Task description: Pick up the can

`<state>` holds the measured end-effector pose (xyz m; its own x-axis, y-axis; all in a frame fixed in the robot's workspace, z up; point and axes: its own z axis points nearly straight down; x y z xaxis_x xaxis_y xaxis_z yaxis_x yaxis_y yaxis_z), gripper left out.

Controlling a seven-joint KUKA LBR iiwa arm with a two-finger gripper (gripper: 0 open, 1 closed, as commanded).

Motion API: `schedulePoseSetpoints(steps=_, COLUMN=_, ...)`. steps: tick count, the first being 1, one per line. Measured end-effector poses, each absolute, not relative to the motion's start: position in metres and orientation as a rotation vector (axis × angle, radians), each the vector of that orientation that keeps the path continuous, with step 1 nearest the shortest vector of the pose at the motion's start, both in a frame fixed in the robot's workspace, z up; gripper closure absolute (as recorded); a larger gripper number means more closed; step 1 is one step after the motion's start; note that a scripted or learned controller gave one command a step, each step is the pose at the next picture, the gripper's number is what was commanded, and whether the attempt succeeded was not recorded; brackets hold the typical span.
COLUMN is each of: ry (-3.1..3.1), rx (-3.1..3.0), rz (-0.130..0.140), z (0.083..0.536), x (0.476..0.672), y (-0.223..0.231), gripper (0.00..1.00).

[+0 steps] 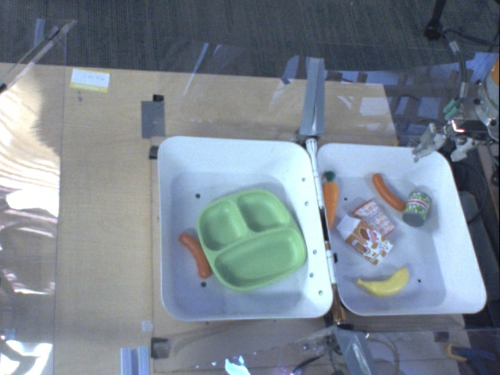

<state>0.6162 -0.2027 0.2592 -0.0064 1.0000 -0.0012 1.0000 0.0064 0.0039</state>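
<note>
The wooden bench (94, 233) is carrying two shallow white bins side by side, and a yellow label (90, 79) is lying near its far left corner.

Left bin (168, 233): a green divided plate (251, 239) is sitting in the middle, its three compartments facing up. An orange sausage-shaped toy (195, 255) is lying just beside the plate's left edge, touching or nearly touching it.

Between the bins: a grey bar (313, 104) is running away from the join toward the far side.

Right bin (461, 280): a toy carrot (330, 198) is lying along the left wall, green top pointing far. A small printed packet (369, 230) is resting near the middle, tilted. A second orange sausage-shaped toy (387, 191) is lying far of the packet, slanting toward the right. The can (417, 207) is lying on its side just beside the right end of that sausage, near the bin's right wall, its green and white label showing. A yellow banana (384, 282) is lying in the near part of the bin, well apart from the can.

My gripper (432, 141) is hovering at the far right corner of the right bin, above the rim, apart from the can and far of it. My fingers are appearing slightly spread with nothing between them. My arm is reaching in from the right edge.
</note>
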Motion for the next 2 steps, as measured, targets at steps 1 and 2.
schedulePoseSetpoints(steps=1, ry=2.195, rx=2.242, rz=0.003, z=0.109, x=0.661, y=-0.197, gripper=0.0)
schedulePoseSetpoints(steps=2, ry=2.21, rx=2.224, rz=0.006, z=0.087, x=0.619, y=-0.193, gripper=0.0)
